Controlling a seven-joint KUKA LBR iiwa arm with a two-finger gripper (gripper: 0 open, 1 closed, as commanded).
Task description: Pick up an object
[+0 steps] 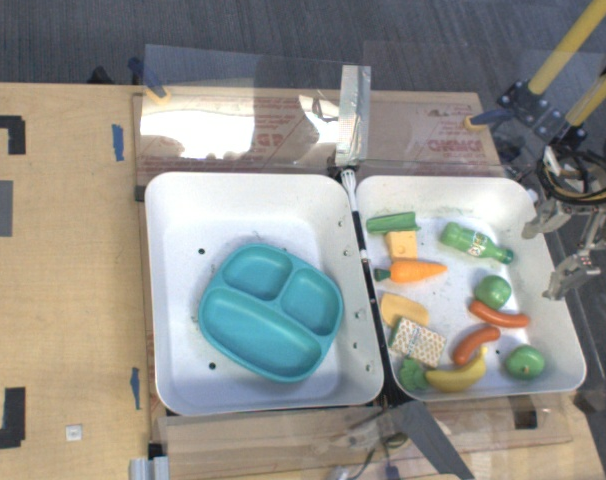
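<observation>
Camera view: the gripper (558, 250) hangs over the right rim of the right bin (558, 318). Its two fingers (539, 220) are spread apart with nothing between them.

All the toys lie in that bin, to the picture-left of the fingers and apart from them:
- Nearest the fingers are the bottle (475, 243), lying on its side, and the lime (493, 291) just below it.
- A sausage (499, 316) touches the lime's lower edge, and a second sausage (473, 343) lies tilted beneath that.
- An apple (525, 362) sits in the near corner, below the fingers in the picture.
- Further from the fingers, a banana (455, 376) curves along the near wall beside a small green piece (411, 373).
- A cracker (418, 343) rests above them, touching a yellow slice (403, 310).
- Furthest from the fingers, by the wall between the bins, a green block (391, 223), a cheese cube (404, 243) and a carrot (416, 271) sit stacked down the picture.

The left bin (183, 228), well apart from the fingers, holds a teal plate (271, 311) with three compartments.
</observation>
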